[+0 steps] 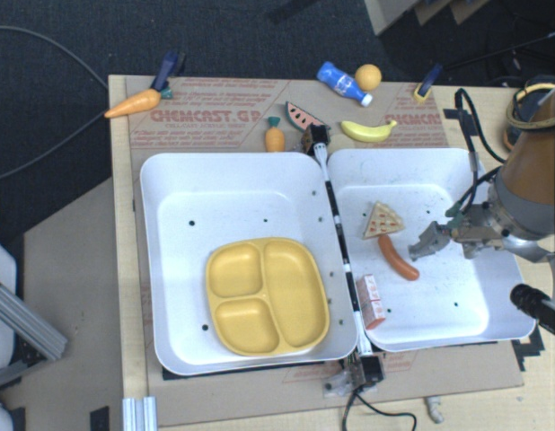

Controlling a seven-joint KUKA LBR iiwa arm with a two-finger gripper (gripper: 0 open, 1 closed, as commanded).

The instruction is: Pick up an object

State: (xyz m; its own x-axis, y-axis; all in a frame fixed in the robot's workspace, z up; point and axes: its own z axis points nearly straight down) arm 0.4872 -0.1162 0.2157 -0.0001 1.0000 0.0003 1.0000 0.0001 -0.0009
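Two white bins sit side by side on the bench (215,106). The left bin (170,205) carries a yellow divided plate (267,294) toward its 5 o'clock corner. The right bin (439,173) holds a waffle wedge (383,220) near its centre, a red sausage (399,259) just beside the wedge at its 5 o'clock, and a small red-and-white carton (372,300) against the bin's left wall near 7 o'clock.

The arm reaches in from 3 o'clock, and its tool (427,243) hangs low over the right bin, just beside the sausage at its 2 o'clock. Whether the tool is spread or closed I cannot tell; nothing is visibly in it.

On the bench beyond the bins, at 12 o'clock, lie a banana (367,130), a blue bottle (342,83), an orange ball (368,76), a watermelon slice (300,115) and a carrot (134,104).
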